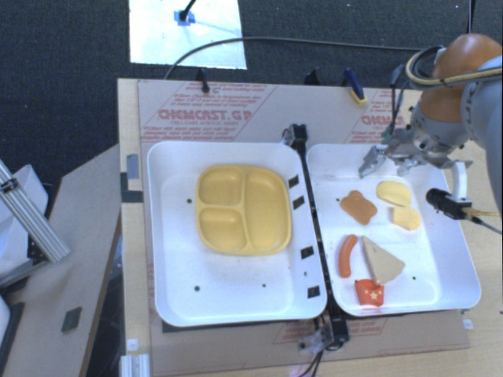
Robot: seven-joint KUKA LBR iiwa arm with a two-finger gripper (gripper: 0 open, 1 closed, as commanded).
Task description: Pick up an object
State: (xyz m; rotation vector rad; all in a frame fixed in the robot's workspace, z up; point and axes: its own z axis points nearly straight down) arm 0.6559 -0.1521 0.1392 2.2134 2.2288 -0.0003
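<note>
Gripper [391,160] hangs over right bin's [460,277] far end, fingers spread, nothing btwn them. Nearest item, yellow slice [394,192], lies just below/toward the near side; long axis approx left-right.

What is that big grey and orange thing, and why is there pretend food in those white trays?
It's a robot arm. One camera looks down from above. Its end effector hovers over the right tray, holding nothing. That tray has toy food: a brown toast, two yellow pieces, a sausage, a tan wedge and a small red piece. The left tray holds a yellow divided plate. The robot should pick something up.
</note>
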